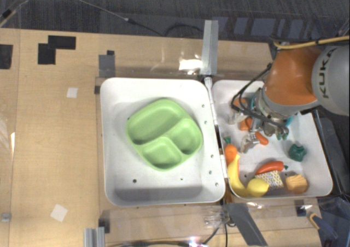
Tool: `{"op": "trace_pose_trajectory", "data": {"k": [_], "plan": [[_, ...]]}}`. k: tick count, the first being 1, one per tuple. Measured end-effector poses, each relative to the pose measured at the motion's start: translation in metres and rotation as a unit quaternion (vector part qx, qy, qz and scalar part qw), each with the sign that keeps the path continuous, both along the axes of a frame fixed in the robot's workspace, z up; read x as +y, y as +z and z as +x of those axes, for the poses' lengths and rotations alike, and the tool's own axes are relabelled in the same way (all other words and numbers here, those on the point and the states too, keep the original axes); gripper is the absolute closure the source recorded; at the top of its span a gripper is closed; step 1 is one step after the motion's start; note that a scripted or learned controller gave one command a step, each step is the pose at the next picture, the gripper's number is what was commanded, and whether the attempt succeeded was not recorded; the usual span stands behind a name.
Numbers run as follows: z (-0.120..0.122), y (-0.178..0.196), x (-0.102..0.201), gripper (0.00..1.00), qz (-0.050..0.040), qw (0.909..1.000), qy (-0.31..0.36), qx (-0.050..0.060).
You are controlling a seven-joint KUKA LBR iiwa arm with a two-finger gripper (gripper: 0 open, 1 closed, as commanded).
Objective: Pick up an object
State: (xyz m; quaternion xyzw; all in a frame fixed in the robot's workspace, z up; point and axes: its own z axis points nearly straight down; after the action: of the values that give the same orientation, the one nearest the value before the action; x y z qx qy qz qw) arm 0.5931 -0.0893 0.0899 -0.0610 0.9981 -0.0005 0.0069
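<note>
So starting on the left, the left bin (115, 147) has just a green divided plate (164, 133) sitting in the middle of it, tilted a bit on the diagonal, three compartments, nothing in them as far as I can see.

Moving right, the right bin (322, 177) is where all the toy food is. Along its left wall there's a small orange piece (231, 152) with a banana (235, 176) curving toward the near edge, then a lemon (257, 187) touching it. Just right of that, a red chili (270, 167), and a tan bread-looking chunk (297, 183). A dark green piece (297, 152) sits apart, further right.

The gripper (257, 137) is down in the far half of that bin, right over another orange piece (261, 139). Honestly can't tell how the jaws stand, the wrist and cables cover too much.

Progress-wise I'd say it's at the reach/grasp stage. Nothing looks lifted yet, so the actual pickup is still to do.
</note>
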Motion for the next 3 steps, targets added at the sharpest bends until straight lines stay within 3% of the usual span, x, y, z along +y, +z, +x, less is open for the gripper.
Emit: {"op": "trace_pose_trajectory", "data": {"k": [1, 2, 3], "plan": [[0.005, 0.016, 0.001, 1.0, -0.0001, 1.0, 0.001, -0.009], [0.005, 0.015, 0.001, 0.0, 0.0001, 1.0, 0.001, -0.009], [-0.008, 0.0, 0.005, 0.0, -0.0001, 1.0, -0.005, -0.001]]}}
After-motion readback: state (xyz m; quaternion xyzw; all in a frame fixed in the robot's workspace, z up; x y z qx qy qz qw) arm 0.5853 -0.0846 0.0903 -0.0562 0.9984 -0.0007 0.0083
